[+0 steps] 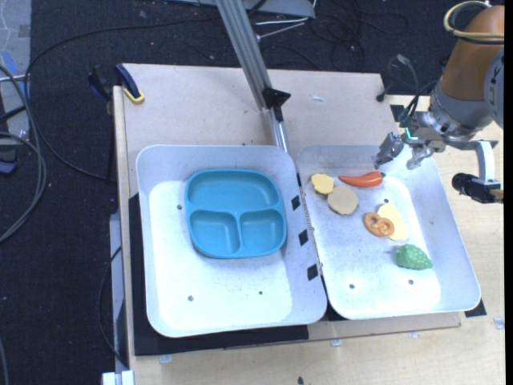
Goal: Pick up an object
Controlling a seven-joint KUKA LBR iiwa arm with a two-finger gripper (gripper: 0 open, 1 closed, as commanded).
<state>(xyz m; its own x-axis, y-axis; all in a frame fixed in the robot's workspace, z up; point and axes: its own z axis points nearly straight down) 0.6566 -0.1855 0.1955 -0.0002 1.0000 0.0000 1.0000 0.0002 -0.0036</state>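
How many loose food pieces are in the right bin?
6, clustered mid-bin: yellow piece, red pepper, tan disc, orange pretzel, pale yellow piece, green piece nearest front.

A robotics lab: a plain wooden tabletop (pixel 208 103) stands on dark speckled carpet (pixel 56 22) strewn with loose black cables (pixel 56 159), a metal pole (pixel 244 42) on a stand rises behind it, and two white bins (pixel 160 295) sit under an industrial arm (pixel 473 62)
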